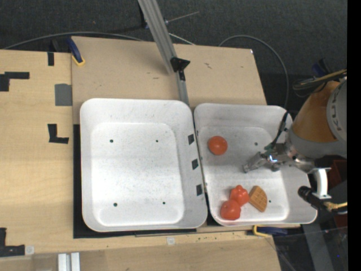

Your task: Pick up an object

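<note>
Nearest the camera, along the front wall of the right bin (225, 113), lie three things close together: a red pepper-shaped piece (239, 195), a red round piece (230, 210) touching it just below, and a tan waffle-like piece (258, 198) just to their right. Farther back in the same bin an orange-red ball (218, 145) sits alone near the bin's left wall. Between these, toward the bin's right side, the pincer (255, 164) hangs low over bare bin floor; whether it is apart or together I cannot tell, and nothing shows in it. It is well right of the ball and just behind the waffle piece. On the table (130, 66), the left bin (90, 168) lies beside the right one.
</note>
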`<state>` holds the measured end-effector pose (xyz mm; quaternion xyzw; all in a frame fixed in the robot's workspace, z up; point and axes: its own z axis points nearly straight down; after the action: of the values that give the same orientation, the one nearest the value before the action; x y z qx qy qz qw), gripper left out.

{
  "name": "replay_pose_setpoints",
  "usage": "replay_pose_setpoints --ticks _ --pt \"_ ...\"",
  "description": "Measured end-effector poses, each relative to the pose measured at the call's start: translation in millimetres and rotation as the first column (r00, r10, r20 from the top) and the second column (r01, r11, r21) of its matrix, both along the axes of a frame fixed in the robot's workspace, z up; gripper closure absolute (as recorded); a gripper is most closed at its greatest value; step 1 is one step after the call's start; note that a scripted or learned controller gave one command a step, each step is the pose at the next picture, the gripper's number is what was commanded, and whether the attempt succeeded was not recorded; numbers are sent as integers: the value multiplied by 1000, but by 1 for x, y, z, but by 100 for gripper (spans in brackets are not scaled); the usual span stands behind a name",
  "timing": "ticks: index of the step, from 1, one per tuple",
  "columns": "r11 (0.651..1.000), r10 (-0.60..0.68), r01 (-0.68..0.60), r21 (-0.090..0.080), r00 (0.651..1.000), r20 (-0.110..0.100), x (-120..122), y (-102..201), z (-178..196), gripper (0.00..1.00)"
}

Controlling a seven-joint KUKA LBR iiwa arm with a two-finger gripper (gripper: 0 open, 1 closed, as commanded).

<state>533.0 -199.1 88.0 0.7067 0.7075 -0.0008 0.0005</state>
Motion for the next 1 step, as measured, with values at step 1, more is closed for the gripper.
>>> replay_pose_setpoints --ticks 1 --pt "1000 0 0 1 1000 0 0 1 11 100"
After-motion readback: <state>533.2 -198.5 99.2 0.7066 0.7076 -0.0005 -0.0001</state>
